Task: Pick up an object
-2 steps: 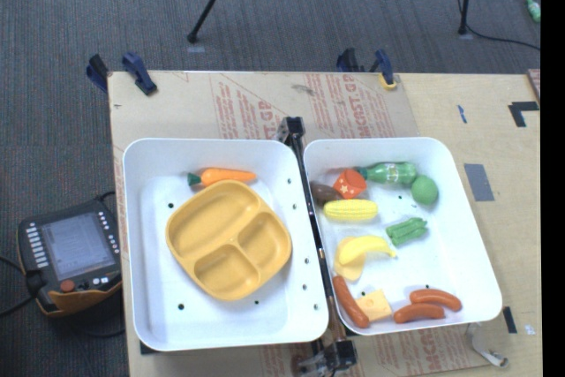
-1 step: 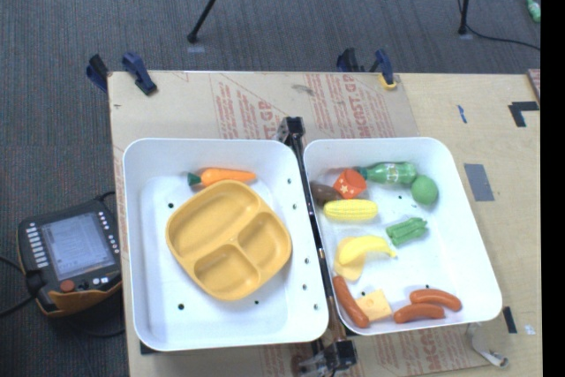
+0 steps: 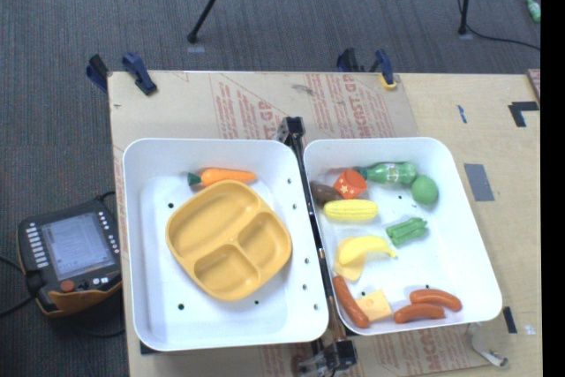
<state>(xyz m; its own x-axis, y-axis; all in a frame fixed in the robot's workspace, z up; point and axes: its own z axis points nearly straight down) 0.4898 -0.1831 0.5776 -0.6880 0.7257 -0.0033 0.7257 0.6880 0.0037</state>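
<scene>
Camera view gives no telling of the pincer's state; a brown toy (image 3: pixel 322 192) lies indistinct against the right-hand bin (image 3: pixel 380 140) wall.

Glossy white plastic bins (image 3: pixel 141 190), a matt yellow plastic tray (image 3: pixel 228 240), bare cardboard bench top (image 3: pixel 265 101).

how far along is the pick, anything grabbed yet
Nothing looks done: the carrot lies beside the yellow tray in the left bin, and the corn, banana and sausages lie in the right bin. Nothing is in hand. The whole pick is left.
</scene>
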